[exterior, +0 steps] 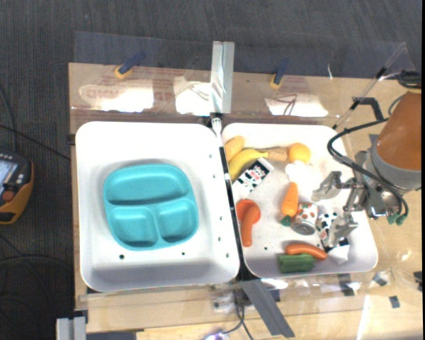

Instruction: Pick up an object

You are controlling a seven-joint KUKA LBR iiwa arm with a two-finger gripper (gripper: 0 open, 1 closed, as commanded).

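Dark grey carpet is seen around a plywood-topped desk [92,83] carrying two shallow white plastic bins, glossy, with rounded corners. Left bin [92,161]: one teal plastic tray [150,204] with three compartments, smooth and rounded, lying flat near the middle. Right bin [365,250]: a clutter of small toy-like items. A yellow banana [241,159] is curved against the left wall, with a black-and-white patterned card or packet [253,174] just beside it. A red pepper-shaped piece [246,218] sits below those. An orange carrot [290,198] is tilted near the centre; a round yellow fruit [299,151] is near the back wall. A small cup-like item [306,218] is touching the carrot's lower end. At the front, an orange sausage-shaped piece [306,249] lies on a green block [296,263].

The claw [338,205] is seen low over the right half of the right bin, metallic fingers spread apart, nothing visibly between them. A cow-patterned item [331,227] lies just beneath, partly hidden. Black cable loops above the wrist. A handheld controller [7,183] lies on the carpet at left.
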